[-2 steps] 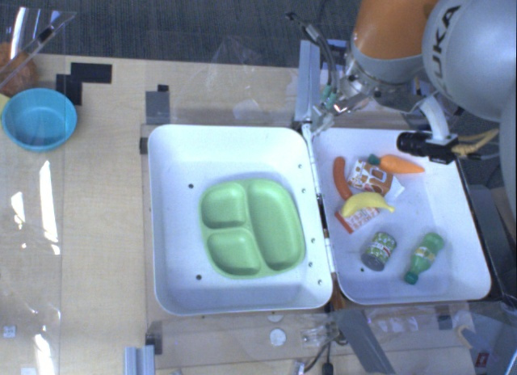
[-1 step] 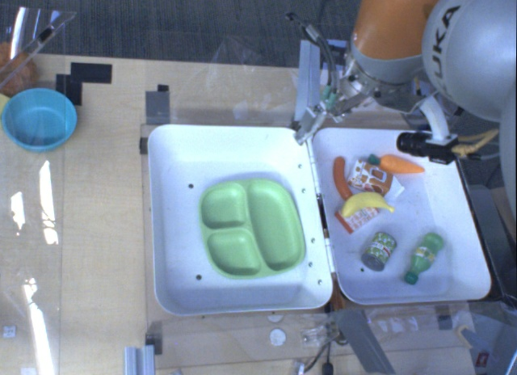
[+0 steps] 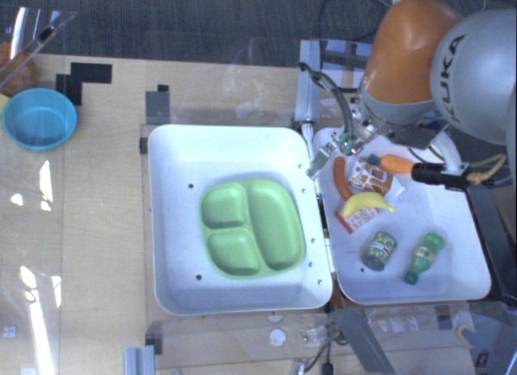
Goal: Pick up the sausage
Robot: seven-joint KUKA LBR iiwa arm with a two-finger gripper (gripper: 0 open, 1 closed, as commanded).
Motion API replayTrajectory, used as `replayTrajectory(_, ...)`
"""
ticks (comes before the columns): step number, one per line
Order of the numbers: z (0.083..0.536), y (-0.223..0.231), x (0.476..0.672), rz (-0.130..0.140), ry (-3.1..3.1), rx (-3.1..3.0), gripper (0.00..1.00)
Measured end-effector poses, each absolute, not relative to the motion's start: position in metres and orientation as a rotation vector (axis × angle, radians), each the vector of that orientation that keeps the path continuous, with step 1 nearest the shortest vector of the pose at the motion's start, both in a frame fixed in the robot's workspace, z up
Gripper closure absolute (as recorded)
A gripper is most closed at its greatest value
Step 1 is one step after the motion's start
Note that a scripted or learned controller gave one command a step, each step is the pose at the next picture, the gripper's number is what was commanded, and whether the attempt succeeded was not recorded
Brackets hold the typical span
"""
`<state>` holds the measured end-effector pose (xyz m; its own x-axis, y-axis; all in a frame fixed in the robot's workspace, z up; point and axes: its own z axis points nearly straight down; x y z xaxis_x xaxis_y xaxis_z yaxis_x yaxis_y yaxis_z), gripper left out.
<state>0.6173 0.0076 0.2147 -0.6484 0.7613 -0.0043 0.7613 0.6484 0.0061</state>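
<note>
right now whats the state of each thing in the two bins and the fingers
sausage: lying flat in right bin, not held
banana: lying on a packet
carrot: lying flat
can: lying tilted
green bottle: on its side
green tray: flat in left bin, compartments bare
gripper: above the sausage's far end, grip unclear
</note>
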Motion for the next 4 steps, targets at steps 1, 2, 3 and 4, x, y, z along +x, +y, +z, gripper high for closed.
replayTrajectory(1, 0.187, 0.01, 0.658, 0.006, 2.906, 1.174, 0.0)
replayTrajectory(2, 0.186, -0.027, 0.591, 0.005, 2.876, 1.248, 0.0)
replayTrajectory(3, 0.199, -0.026, 0.593, 0.013, 2.869, 1.244, 1.0)
replayTrajectory(4, 0.267, 0.015, 0.636, 0.009, 2.901, 1.181, 1.0)
